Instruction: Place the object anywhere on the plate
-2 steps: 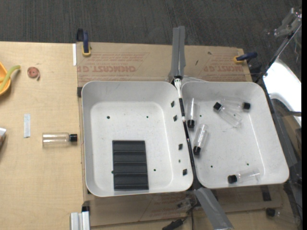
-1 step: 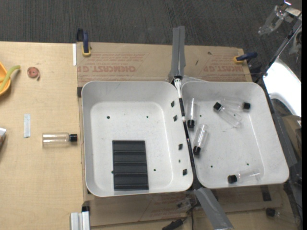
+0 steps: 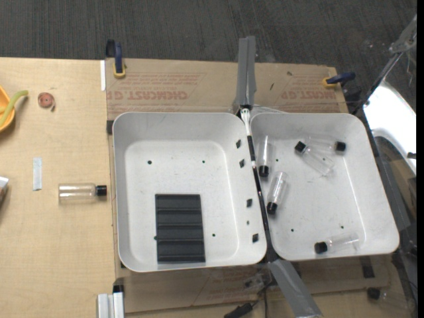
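A pale wooden table (image 3: 53, 257) runs across the frame, with a sheet of printed cardboard (image 3: 199, 88) lying on its middle and right part, held at its upper edge by a blue clamp (image 3: 114, 50) at the upper left and another clamp (image 3: 338, 80) at the upper right. Two shallow white bins sit side by side on the cardboard, touching along a central seam: the left bin (image 3: 132, 134) at centre frame and the right bin (image 3: 374, 204) toward the right edge. A grey bar (image 3: 246, 71) rises from the seam toward the top of the frame. A dark ribbed plate (image 3: 179, 228) lies flat on the floor of the left bin, in its lower half, with nothing on it. Clear black-capped vials lie scattered in the right bin, all well apart from the plate: one vial (image 3: 264, 156) along the bin's left wall, a second vial (image 3: 275, 192) just below it, a loose pair of vials (image 3: 319, 155) at the upper centre, and a lone vial (image 3: 336, 244) near the lower rim. A further spare vial (image 3: 81, 191) lies on its side on the bare wood left of the bins. At the far left edge sits part of an orange bowl (image 3: 5, 111), with a small reddish disc (image 3: 45, 100) beside it. How the claw stands, open or closed, cannot be told.
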Robot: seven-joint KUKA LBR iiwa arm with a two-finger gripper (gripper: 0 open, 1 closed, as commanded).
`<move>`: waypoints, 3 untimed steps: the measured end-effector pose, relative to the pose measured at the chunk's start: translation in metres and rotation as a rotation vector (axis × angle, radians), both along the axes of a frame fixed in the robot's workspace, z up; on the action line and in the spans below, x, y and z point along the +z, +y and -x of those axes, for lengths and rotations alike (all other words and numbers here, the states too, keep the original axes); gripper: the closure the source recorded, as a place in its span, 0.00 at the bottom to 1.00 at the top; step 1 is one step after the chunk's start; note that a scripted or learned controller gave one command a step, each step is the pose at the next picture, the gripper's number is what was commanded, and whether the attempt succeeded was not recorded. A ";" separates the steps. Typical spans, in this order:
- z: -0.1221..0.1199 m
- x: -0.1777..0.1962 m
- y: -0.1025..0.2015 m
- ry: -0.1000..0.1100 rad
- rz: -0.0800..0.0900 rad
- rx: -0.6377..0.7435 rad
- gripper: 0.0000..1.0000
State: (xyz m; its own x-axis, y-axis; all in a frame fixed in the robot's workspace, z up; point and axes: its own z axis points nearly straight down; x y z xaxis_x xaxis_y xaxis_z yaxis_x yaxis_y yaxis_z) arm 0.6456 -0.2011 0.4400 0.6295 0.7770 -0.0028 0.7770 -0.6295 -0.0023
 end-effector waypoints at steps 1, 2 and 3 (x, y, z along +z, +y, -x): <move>-0.009 -0.001 0.074 0.002 0.001 -0.134 0.00; 0.040 0.000 0.002 0.002 0.001 -0.304 0.00; -0.005 -0.001 0.053 0.002 0.002 -0.387 0.00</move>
